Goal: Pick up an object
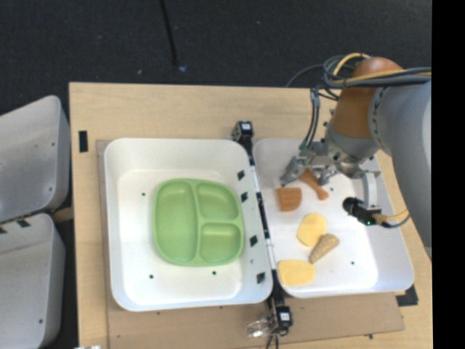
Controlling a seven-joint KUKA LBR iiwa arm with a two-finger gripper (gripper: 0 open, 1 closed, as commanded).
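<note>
Gripper (311,171), jaws apart, straddles 1 orange carrot-like piece (315,185) in the right bin (392,264); risk, in my judgement: closing off-centre squeezes it sideways against the brown cube (290,198) just beside

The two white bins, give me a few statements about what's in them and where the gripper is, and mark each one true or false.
1. The green divided plate lies in the left bin. True.
2. The gripper hangs over the left bin. False: it is over the right bin, near its far edge.
3. The right bin has two pale yellow pieces. True.
4. The brown block lies on the green divided plate. False: it lies on the floor of the right bin, beside the gripper.
5. An orange piece lies just under the gripper. True.
</note>
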